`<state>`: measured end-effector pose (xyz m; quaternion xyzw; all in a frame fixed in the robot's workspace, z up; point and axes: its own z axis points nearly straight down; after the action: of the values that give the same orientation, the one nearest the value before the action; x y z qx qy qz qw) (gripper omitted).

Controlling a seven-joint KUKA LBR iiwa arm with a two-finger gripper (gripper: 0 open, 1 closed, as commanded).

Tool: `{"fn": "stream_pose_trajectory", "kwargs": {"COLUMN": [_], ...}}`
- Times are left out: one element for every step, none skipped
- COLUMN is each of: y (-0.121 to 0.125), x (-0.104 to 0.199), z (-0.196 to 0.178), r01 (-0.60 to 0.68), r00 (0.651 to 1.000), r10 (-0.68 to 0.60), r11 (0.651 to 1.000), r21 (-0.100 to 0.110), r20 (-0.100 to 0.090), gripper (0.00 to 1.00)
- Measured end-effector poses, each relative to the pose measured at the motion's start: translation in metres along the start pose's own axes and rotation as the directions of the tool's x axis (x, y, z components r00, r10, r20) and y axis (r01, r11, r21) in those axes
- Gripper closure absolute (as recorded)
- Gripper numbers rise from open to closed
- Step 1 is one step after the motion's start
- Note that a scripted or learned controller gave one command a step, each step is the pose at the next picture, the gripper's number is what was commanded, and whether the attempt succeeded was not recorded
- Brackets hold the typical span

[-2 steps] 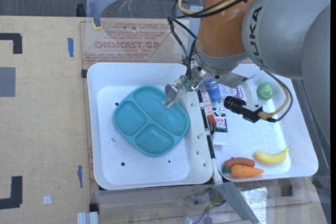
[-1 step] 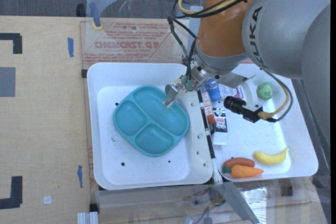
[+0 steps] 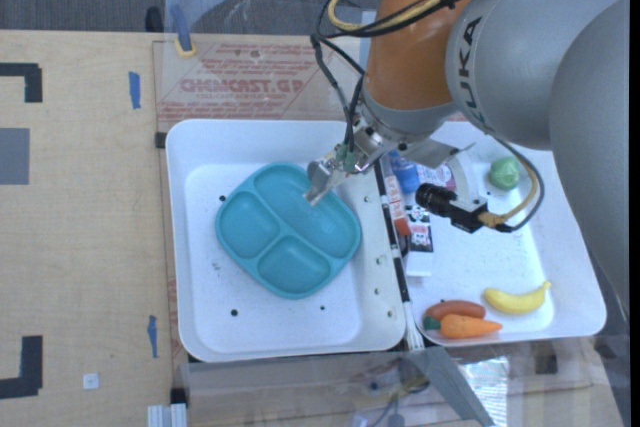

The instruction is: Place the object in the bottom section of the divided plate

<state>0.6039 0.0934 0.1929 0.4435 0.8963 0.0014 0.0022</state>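
We see the teal divided plate (image 3: 288, 230) lying in the left bin (image 3: 200, 315), and the gripper (image 3: 322, 180) sits over its upper right section; we cannot tell what state it is in, nor whether it carries any object. In the right bin (image 3: 560, 315) lie a banana (image 3: 516, 298), a carrot (image 3: 468, 326) and a green ball (image 3: 505, 173).

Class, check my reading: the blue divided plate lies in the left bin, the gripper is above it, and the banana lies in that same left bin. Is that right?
Not quite. The camera view shows the banana in the right bin, near the carrot. The plate is in the left bin, gripper above it.
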Motion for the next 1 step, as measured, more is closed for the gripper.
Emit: {"fn": "stream_pose_trajectory", "kwargs": {"y": [0.0425], "x": [0.0249], "z": [-0.0459], "r01": [0.124], "r00": [0.992], "r10": [-0.124], "r11": [0.992], "r21": [-0.001], "r20": [0.001], "gripper": [0.00]}}
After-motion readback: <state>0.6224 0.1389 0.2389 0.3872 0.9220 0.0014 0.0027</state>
